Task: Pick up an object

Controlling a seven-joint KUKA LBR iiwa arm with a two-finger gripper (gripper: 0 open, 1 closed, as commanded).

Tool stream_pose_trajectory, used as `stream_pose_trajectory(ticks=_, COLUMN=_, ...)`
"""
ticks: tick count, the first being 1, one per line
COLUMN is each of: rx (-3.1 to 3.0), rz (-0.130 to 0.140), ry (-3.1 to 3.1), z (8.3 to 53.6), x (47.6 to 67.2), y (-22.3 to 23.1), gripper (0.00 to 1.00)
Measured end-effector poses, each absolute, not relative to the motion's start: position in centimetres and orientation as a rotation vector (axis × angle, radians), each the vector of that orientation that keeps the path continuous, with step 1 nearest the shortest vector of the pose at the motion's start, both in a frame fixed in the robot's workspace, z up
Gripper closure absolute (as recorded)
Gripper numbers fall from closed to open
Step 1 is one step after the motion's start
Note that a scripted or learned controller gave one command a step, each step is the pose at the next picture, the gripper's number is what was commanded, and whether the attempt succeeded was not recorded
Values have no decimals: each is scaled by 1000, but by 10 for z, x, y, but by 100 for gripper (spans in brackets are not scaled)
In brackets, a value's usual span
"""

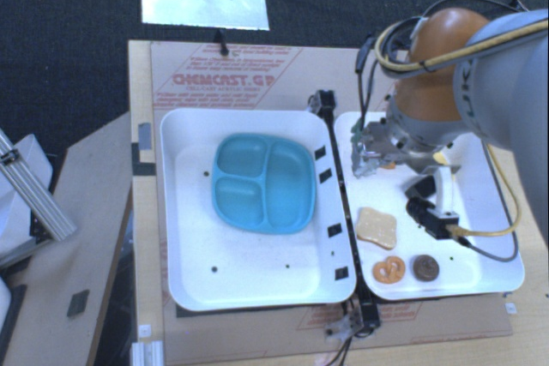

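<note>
In the right bin [502, 266] lie a tan slice of toast [377, 227], a small orange pretzel [389, 270] and a round brown cookie [425, 267], all near the front. My gripper [367, 155] hangs over the bin's back left corner, close to the divider, above and behind the toast. It is apart from all three items. A bit of something yellow [443, 157] peeks out from under the arm's wrist; the rest of it is hidden.
The left bin [184, 270] holds a blue divided plate [262, 183]. A black fitting [429, 214] with a yellow cable hangs from the arm over the right bin's middle. Black clips run along the divider [339, 193] between the bins.
</note>
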State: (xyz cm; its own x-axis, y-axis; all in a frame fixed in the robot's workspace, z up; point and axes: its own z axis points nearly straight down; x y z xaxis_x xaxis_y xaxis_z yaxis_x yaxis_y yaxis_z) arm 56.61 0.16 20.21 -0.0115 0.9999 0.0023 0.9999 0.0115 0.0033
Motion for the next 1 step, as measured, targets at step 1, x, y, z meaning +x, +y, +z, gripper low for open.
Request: stream_pose_trajectory(ticks=1, rx=2209, rz=7, ry=2233, z=220, x=578, y=55, gripper=100)
